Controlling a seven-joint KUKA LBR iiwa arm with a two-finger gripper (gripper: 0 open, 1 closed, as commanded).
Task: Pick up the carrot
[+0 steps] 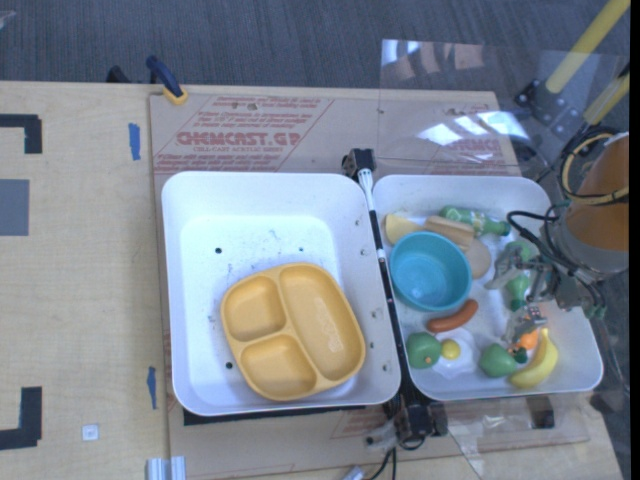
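Below me the pale wood desk carries a printed cardboard sheet, and on that sheet two shallow white bins sit side by side, their inner rims touching. The left bin and the right bin are joined by a black clip at the far edge. Black tape marks and blue tape strips lie on the bare wood.
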